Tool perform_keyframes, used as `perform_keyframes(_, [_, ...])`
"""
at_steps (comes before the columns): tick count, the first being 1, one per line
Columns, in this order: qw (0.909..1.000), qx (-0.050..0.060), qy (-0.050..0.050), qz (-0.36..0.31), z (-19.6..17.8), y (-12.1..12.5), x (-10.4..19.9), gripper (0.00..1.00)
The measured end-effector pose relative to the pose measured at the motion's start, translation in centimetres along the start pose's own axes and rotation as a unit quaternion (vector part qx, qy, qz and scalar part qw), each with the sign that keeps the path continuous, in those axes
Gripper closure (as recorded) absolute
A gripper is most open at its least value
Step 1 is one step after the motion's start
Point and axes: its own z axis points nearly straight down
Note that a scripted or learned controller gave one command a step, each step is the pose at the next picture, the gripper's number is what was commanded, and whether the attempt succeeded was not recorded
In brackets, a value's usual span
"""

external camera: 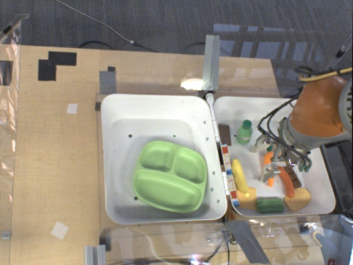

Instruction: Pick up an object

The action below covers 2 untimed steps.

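Lying diagonally upper-left to lower-right under the gripper (274, 167), carrot (287, 184); grip unclear.

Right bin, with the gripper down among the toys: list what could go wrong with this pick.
1. The gripper sits low in the right bin amid tightly packed items: an orange carrot, a banana, a green cucumber. It may pinch two at once or nudge neighbours aside.
2. The carrot lies partly under the gripper, so a slanted grasp may slip.
3. The green bottle stands close to the arm's cables and could be knocked over on lift.
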Motion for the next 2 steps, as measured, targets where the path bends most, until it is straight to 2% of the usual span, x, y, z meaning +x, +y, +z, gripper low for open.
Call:
perform_keyframes(1, [0.9999, 0.0, -0.001, 0.016, 0.0, 0.2, 0.7, 0.0])
perform_keyframes(2, [0.9999, 0.002, -0.008, 0.013, -1.5, 0.2, 0.2, 1.0])
